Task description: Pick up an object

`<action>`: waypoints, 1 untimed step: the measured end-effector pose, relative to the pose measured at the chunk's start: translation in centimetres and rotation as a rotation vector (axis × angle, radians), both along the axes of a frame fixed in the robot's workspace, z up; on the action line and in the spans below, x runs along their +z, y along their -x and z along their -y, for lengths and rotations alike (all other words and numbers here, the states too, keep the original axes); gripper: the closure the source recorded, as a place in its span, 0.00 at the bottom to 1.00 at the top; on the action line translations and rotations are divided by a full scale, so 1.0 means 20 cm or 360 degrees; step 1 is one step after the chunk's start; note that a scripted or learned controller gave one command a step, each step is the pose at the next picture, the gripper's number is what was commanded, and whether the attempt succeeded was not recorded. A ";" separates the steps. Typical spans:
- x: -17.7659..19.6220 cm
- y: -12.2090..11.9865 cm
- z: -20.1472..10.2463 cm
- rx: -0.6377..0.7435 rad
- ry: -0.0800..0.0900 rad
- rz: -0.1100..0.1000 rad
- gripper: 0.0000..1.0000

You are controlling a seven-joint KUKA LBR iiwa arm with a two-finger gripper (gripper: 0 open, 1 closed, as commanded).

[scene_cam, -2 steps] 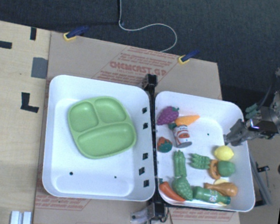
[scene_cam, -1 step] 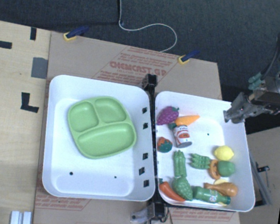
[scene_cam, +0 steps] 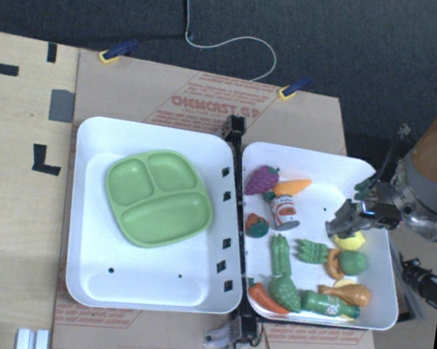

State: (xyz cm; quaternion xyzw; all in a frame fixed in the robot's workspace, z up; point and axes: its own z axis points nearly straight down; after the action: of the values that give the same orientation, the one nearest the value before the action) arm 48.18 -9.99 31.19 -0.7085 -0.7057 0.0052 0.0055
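Note:
The right bin [scene_cam: 326, 163] holds several toy foods: a purple grape bunch [scene_cam: 262, 179], an orange carrot [scene_cam: 293, 186], a small red-and-white can [scene_cam: 284, 211], a green pickle [scene_cam: 280, 254], a green bottle [scene_cam: 329, 306] and a yellow lemon [scene_cam: 349, 240]. My gripper [scene_cam: 347, 221] hangs over the bin's right side, just above and left of the lemon. Its dark fingers point down and left. Nothing shows between them.
The left bin [scene_cam: 86, 215] carries a green divided plate [scene_cam: 160, 197]. A black divider with clips [scene_cam: 235, 213] runs between the bins. A white cable [scene_cam: 222, 44] loops across the dark cloth behind the cardboard sheet.

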 end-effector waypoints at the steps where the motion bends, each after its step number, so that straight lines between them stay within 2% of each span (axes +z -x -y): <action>1: 0.36 -0.01 -0.44 0.0024 -0.0002 0.0032 1.00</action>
State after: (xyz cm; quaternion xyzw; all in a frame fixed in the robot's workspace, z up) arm 48.42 -1.27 38.36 -0.7032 -0.7110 -0.0023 -0.0010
